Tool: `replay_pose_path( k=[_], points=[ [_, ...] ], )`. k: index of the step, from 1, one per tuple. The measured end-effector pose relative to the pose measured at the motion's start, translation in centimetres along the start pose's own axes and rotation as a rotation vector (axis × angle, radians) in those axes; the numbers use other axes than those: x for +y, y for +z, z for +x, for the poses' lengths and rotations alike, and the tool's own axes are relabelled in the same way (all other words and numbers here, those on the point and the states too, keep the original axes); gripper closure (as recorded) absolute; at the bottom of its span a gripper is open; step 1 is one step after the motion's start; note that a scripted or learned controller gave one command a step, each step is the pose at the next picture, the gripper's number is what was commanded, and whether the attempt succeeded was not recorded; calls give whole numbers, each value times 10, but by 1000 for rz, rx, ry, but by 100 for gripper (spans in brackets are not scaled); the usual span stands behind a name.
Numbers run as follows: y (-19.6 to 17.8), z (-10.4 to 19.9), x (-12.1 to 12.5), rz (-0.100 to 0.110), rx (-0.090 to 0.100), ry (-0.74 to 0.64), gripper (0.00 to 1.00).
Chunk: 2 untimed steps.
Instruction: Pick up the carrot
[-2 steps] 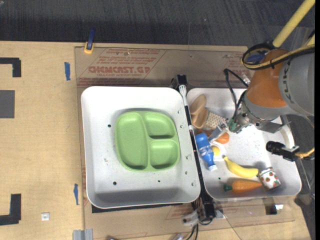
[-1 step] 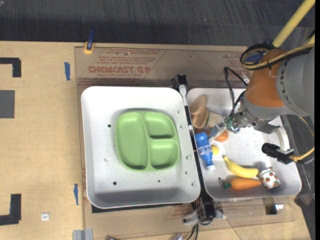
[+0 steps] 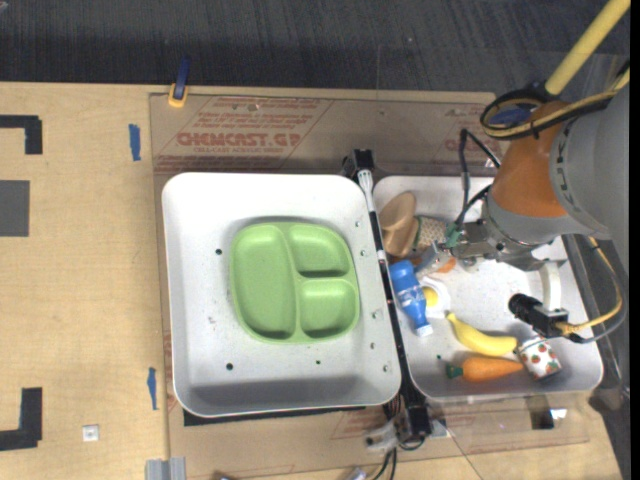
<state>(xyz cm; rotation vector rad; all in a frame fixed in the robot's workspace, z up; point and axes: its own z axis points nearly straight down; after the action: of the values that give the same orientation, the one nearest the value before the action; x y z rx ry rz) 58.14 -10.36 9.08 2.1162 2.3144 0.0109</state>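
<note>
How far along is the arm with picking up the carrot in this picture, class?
Nothing looks done yet: the orange carrot with a green tip lies in the right white bin, beside the yellow banana. In hand: the grey arm's gripper hangs farther back over that bin. Left: reaching, gripping and lifting the carrot.

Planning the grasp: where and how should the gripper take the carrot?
Grip the carrot across its thick orange middle, coming straight down. It lies flat, lengthwise near the bin's front wall, with the banana touching behind and a spotted cup at its right end.
</note>
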Motion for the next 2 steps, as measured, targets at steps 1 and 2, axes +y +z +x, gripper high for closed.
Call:
replay_pose_path(
  k=[1,2],
  points=[
    [3,-20,55,30,5,247,0],
    [1,-6,-7,5,-3,279,0]
  ],
)
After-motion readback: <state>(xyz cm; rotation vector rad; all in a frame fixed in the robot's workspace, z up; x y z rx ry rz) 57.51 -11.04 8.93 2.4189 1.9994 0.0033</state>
